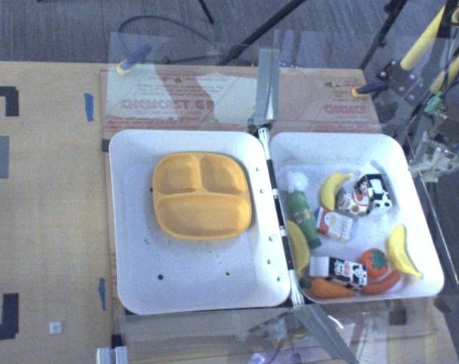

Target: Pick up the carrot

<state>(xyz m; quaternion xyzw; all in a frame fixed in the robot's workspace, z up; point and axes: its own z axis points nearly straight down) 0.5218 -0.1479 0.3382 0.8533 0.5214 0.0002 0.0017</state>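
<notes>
Carrot (332, 288) lies flat along the near wall of the right bin (411, 174), close to its near-left corner, leafy end pointing at the divider between the two bins. I read it as a toy that settled there among the rest of the jumble, not one that was placed. A cow-print box (343, 271) rests just behind it, touching or nearly so, and a red tomato (375, 261) sits on a reddish piece further along the same wall. A banana (402, 252) curves by the right wall, and a green bottle (300, 214) lies along the divider. The left bin (134, 279) carries a yellow divided plate (202, 196), well apart from the job. How the jaws stand I cannot tell from this view. My judgement is that the pick has not begun. The wall on one side and the box on the other leave little room, so I would expect a descent with the jaws set across the carrot's width. The risk I see is catching the box or the bin's lip.
</notes>
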